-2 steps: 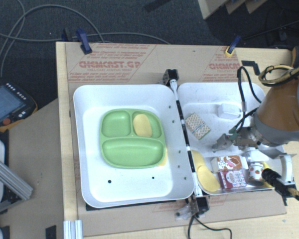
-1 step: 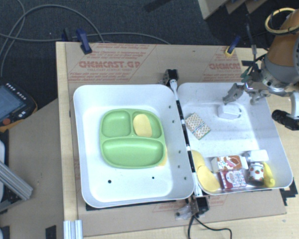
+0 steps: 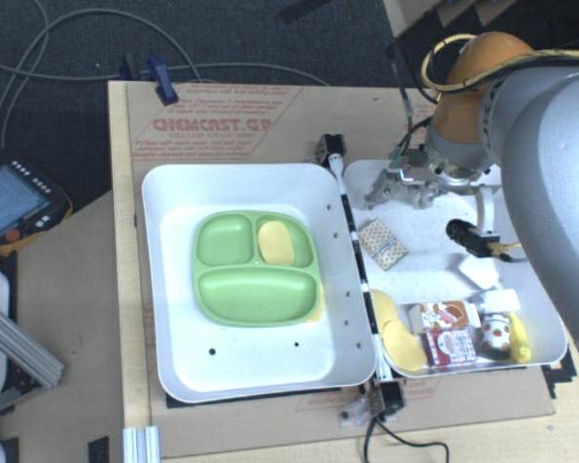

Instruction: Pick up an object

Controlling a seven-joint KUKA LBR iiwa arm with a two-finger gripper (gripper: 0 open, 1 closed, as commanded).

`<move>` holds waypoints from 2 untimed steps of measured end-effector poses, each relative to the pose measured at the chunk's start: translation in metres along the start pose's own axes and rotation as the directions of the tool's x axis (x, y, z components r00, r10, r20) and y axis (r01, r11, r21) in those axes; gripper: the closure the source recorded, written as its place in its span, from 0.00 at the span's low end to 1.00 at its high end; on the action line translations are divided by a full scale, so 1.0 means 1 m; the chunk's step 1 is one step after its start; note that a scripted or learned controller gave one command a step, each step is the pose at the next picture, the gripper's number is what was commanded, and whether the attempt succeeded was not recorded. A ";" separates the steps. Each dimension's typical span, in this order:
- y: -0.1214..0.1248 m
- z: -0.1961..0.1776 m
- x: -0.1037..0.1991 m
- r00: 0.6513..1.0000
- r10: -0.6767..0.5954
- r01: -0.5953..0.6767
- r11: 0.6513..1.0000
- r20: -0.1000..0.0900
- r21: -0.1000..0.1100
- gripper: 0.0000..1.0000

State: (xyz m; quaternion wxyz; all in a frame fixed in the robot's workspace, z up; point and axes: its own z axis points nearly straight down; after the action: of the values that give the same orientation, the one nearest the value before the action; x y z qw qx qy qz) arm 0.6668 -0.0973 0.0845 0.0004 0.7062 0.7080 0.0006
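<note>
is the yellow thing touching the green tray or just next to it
Touching. The camera view shows the yellow piece lying inside the upper right compartment of the green tray, resting on its floor with no gap.

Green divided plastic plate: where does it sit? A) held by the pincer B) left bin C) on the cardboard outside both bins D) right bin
B: the green divided plastic plate lies flat inside the left white bin, with a pale yellow piece in its upper-right compartment.
</note>
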 end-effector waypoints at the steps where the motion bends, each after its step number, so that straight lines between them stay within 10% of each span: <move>1: -0.097 0.000 -0.022 1.000 0.003 -0.003 1.000 0.001 0.003 0.00; 2: 0.000 -0.074 -0.059 1.000 0.002 -0.002 1.000 0.002 0.000 0.00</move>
State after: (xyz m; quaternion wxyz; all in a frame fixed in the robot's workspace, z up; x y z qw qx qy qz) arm 0.6667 -0.1564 0.1589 0.0008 0.7068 0.7074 0.0000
